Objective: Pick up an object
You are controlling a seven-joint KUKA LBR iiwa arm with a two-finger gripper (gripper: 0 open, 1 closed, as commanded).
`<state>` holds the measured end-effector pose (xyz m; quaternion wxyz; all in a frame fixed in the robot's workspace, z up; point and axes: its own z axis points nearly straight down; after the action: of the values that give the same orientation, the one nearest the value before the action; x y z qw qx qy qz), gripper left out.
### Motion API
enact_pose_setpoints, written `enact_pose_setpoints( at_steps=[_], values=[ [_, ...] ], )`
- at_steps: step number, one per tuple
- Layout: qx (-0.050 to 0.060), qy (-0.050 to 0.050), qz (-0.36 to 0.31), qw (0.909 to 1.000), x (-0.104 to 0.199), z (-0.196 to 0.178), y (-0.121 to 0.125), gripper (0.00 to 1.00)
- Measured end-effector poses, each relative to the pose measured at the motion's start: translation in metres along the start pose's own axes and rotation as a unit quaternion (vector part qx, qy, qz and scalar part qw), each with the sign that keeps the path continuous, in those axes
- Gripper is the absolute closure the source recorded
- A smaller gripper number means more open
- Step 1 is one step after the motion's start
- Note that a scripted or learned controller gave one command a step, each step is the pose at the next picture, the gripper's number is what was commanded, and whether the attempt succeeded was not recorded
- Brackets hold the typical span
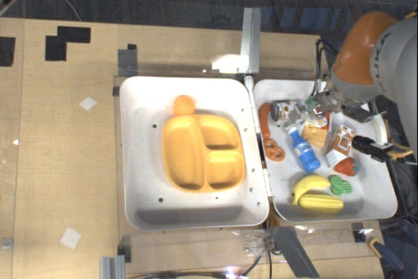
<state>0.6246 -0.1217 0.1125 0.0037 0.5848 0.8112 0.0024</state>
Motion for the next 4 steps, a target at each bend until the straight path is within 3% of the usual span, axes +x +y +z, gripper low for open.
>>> enact_pose_setpoints(
  at_steps=[1,2,3,4],
  values=[
    [0.023,0.006,0.122,0.9923,-0.011,0.016,0.037,0.00],
    [-0.012,-0.009,-0.022,0.9997,0.006,0.012,-0.012,0.00],
    [0.015,0.002,0.071,0.9974,-0.004,0.016,0.039,0.00],
    [0.000,-0.001,-0.096,0.9954,-0.007,0.001,0.029,0.00]
  ],
)
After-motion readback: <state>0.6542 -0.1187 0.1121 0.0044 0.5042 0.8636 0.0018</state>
